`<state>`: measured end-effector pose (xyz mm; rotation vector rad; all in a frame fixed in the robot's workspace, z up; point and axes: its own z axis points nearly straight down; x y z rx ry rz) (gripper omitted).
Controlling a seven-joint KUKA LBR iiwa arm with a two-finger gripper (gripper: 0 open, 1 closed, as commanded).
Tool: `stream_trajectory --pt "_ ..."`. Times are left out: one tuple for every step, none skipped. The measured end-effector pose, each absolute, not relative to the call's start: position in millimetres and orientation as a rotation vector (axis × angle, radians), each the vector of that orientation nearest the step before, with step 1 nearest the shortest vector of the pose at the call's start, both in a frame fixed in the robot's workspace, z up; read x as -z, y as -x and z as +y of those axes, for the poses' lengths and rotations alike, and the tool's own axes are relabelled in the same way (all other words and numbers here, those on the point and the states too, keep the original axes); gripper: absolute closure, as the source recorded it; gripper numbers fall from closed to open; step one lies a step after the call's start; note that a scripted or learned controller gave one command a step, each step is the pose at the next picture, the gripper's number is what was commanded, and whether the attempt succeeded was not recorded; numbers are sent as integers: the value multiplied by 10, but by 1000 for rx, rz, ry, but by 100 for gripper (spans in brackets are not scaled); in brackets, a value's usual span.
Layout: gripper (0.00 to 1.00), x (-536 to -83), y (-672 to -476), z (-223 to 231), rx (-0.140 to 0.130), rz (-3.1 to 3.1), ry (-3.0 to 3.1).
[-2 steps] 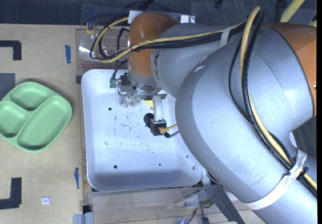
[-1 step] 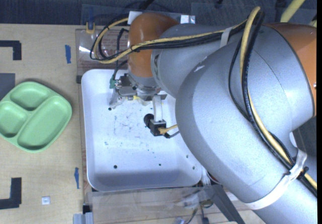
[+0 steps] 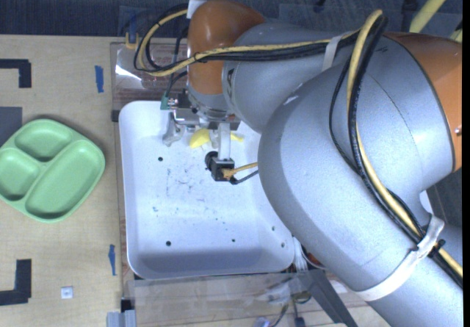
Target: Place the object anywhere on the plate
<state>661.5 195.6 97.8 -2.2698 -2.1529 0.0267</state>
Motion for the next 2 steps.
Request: stream_trajectory --pt "0 -979 -6616 1956 -27 -2153 2270" --pt "0 -979 -6616 1956 -27 -2153 2270"
